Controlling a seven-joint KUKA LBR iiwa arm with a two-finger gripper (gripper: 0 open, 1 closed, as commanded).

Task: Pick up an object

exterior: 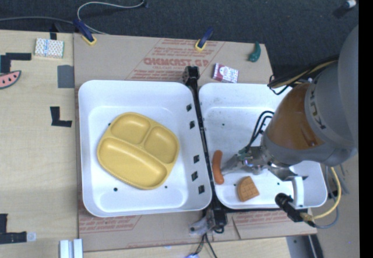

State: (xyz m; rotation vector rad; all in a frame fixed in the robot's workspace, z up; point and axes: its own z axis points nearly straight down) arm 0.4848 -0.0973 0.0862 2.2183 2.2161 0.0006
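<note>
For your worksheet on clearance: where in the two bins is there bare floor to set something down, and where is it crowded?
Free: the right bin's far half. The left bin has a bare margin around the yellow tray. Crowded: the right bin's near end, with hot dog, cracker and hand.

Cardboard-topped bench [145, 62] bearing two white bins [93, 134].

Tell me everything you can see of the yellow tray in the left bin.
The yellow tray is a rounded, squarish plate that looks like smooth plastic, moulded into three compartments: one long one along its lower-left side and two smaller ones toward the upper right. It lies flat and right side up on the floor of the left bin, turned at a slant to the bin's walls and roughly central. Nothing lies in its compartments, and nothing but the bin floor touches it. The gripper is over in the right bin.
</note>
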